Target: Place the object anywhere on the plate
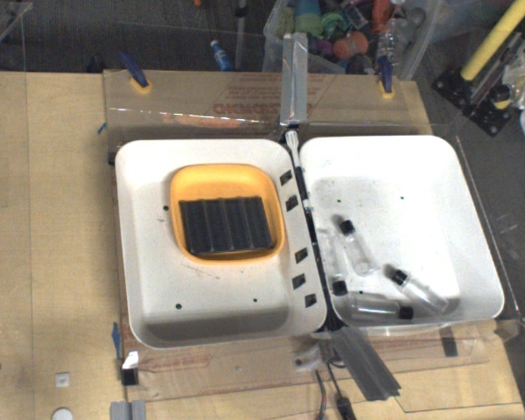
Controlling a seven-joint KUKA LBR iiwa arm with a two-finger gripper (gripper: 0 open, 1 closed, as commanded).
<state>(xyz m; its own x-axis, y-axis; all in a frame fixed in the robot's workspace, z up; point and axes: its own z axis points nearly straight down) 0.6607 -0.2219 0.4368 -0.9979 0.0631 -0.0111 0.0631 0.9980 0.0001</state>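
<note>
Slab (226, 224): dark, ribbed and rectangular. It lies flat at the middle of the plate, inside the rim on all sides. Taken as the task's object, it is already in its target position.

**Step in hand.** Judged from the present layout, the placing step looks complete, or the cycle is idle between attempts. The state of the pincer cannot be told from this view. If the slab is the object, the next move calls for nothing more than a check that it sits wholly on the plate. If the program instead takes its object from the right bin, the next move calls for:
1. a descent over one clear tube that lies apart from its neighbours;
2. a firm closure on a smooth, round body, which is likely to slip;
3. a transfer across the divider to a bare part of the plate.

**Inventory, largest first.**
- Tabletop (44, 234): one, tan, carrying both bins.
- Left bin (149, 296): one, white and shallow, holding the plate.
- Right bin (394, 160): one, white and shallow, touching the left bin along the centre divider.
- Plate (223, 175): one, orange, with rounded corners.
- Slab: one.
- Tubes (360, 254): clear, with black caps, gathered in the near half of the right bin. At least three are visible. The clear bodies blend into the white floor, so the exact count is uncertain.
</note>
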